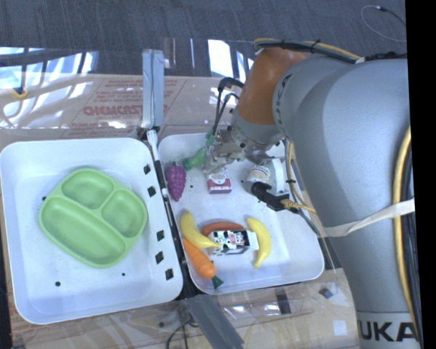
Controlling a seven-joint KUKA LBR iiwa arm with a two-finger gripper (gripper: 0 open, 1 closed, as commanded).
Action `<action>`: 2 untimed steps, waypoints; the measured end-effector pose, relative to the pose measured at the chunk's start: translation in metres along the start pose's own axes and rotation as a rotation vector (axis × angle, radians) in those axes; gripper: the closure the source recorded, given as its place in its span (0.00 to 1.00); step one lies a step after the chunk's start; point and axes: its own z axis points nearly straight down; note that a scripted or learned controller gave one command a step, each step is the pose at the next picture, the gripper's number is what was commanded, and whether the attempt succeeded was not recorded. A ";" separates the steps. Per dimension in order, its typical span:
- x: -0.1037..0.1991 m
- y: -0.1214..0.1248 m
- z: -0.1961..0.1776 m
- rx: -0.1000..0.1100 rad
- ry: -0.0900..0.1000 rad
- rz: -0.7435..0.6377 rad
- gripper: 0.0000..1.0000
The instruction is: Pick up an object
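Overhead, the camera view looks down on a bench (102, 333) with two white bins side by side. The left bin (34, 289) holds a green plate (93, 217) with three compartments, lying flat near the bin's middle. The right bin (304, 264) holds the rest.

The grey arm (347, 141) comes in from the right and bends down over the far end of that bin, with its orange band (261, 87) above the wrist. The gripper (218, 154) sits low at the bin's far side. Whether it is open or closed cannot be told from this angle.

Just left of it lies a small green thing (195, 161), partly hidden by the gripper. Purple grapes (176, 181) lie beside that, against the bin's left wall. A small red and white box (218, 184) lies just on the near side of the gripper, and whether the two touch cannot be told.

Nearer the camera, the left banana (194, 235) lies close to the left wall. A carrot (199, 261) lies just beside it, its green tip toward the near rim. A long red thing (222, 227) lies between the bananas, touching a black and white pack (232, 241) on its near side. The right banana (259, 241) curves along the pack's right end, well apart from the gripper.
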 end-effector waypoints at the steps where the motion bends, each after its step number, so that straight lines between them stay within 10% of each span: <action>1: 0.000 0.000 0.000 0.000 0.000 0.000 0.00; 2: 0.001 -0.001 -0.006 0.008 0.001 -0.006 1.00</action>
